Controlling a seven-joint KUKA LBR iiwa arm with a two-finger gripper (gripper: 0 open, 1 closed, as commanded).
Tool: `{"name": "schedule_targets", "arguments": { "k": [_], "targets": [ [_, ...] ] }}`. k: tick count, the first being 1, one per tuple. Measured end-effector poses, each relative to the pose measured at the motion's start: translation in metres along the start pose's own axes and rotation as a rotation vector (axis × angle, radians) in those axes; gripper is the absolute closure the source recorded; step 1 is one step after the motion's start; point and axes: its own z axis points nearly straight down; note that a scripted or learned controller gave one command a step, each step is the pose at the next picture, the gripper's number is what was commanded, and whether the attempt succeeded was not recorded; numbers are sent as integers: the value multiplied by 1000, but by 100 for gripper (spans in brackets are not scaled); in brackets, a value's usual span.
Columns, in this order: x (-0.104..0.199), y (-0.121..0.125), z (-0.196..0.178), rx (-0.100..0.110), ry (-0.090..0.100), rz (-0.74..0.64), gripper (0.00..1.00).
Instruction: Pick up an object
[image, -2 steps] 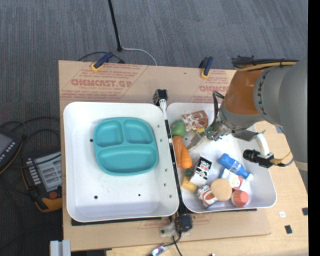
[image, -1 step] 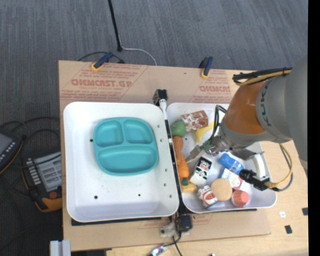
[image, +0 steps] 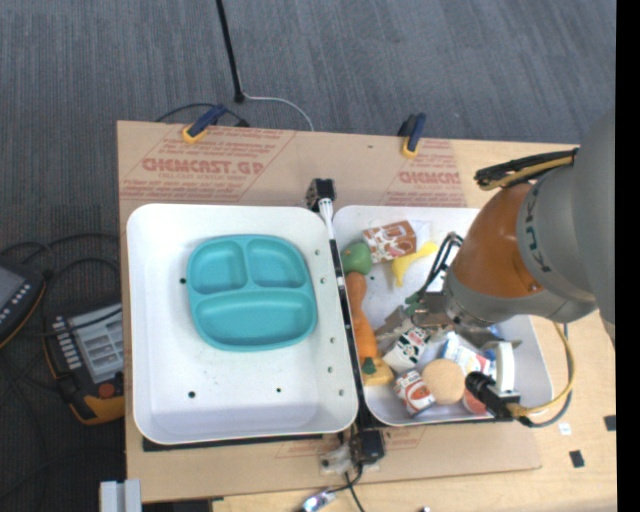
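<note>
From my screen the end effector (image: 415, 312) sits low in the right bin (image: 540, 385), lower right of frame, over the toy clutter; can't tell its state.

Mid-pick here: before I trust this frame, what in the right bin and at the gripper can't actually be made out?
- Gripper: in the camera view the orange-banded wrist covers it from above, so finger state and any contact are unreadable.
- Right bin: the arm hides much of its right half, contents beneath unknown.
- Small cartons beside the carrot: labels too small to read.
- Red item near the round tan ball: partly overlapped, identity unclear.
</note>
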Motion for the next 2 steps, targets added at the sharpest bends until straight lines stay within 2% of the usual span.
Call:
{"name": "schedule_targets", "arguments": {
  "k": [1, 2],
  "targets": [
    [-1, 1, -10, -2, -1, 2, 100],
    [18, -32, -108, 22, 5, -94, 100]
  ]
}}
